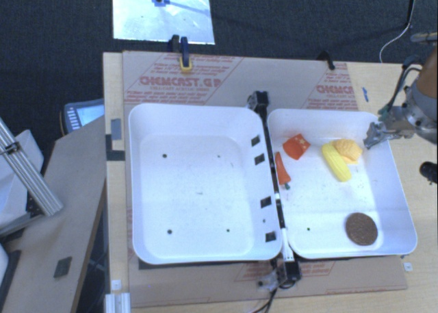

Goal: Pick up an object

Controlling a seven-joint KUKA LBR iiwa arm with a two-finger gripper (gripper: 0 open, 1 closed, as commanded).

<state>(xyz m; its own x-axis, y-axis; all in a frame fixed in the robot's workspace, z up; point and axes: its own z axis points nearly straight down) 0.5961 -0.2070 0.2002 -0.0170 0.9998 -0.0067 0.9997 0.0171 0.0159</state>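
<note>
Well, near to far from gripper (373, 135):
Gripper: fingers' state unclear, can't tell.
Yellow corn (337, 161): just beside, right bin (404, 236); prob. light, stiff plastic; pinch across mid.
Orange piece (296, 146): farther; small, light.
Brown disc (361, 228): flat, hard to pinch.

two white bins (195, 123); one corn cob (336, 161); one carrot (281, 169); one brown disc (361, 228); one red piece (296, 146); one orange-yellow lump (348, 148)
</note>
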